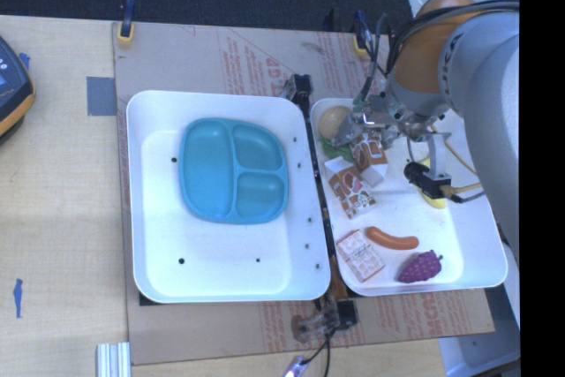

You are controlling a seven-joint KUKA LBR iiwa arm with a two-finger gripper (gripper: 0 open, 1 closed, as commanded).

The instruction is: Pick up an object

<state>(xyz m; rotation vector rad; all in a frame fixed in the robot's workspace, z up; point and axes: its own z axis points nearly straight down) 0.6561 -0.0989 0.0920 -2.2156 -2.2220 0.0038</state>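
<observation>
Grey arm [481, 75] entering from the right, orange band above the wrist, angled downward. Gripper [371, 132] lowered at the arm's left end, pointing down-left. Finger state not discernible from above.

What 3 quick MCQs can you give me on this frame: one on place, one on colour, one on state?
1. Where does the divided plate lie?
A. left bin
B. right bin
C. on the bare bench

2. What colour is the grape bunch?
A. green
B. purple
C. orange

3. How does the sausage stand?
A. lifted by the arm
B. lying loose in the right bin
C. resting on the divided plate

Key:
1 A, the blue plate sits on the floor of the left bin.
2 B, it is purple, at the right bin's near edge.
3 B, it lies flat on the bin floor, apart from the gripper further back.
</observation>
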